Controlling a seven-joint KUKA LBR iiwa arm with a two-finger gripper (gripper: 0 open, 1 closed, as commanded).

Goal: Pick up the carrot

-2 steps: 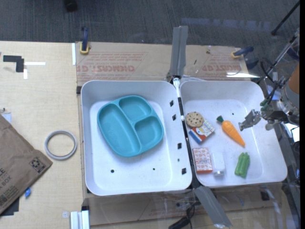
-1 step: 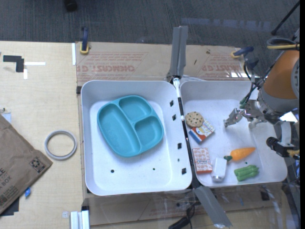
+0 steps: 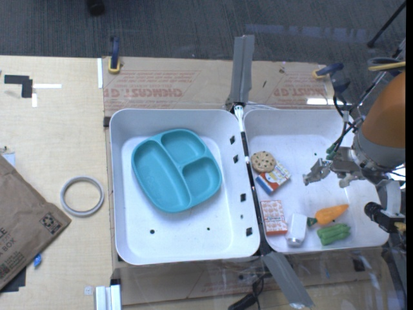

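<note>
The carrot [image 3: 333, 213] is orange with a small green top at its left end. It lies near the front right of the right bin [image 3: 293, 129], just behind a green vegetable [image 3: 333, 233]. My gripper [image 3: 318, 172] hangs over the right bin, further back than the carrot and a little to its left, apart from it. Nothing shows in the gripper. The arm's orange band [image 3: 387, 115] is at the right edge.
In the right bin lie a cookie [image 3: 262, 161], a small red, white and blue box [image 3: 274, 179], a red packet [image 3: 273, 216] and a white cylinder [image 3: 297, 229]. The left bin [image 3: 122, 192] holds a blue divided plate [image 3: 177, 168]. A tape ring [image 3: 82, 195] lies on the bench.
</note>
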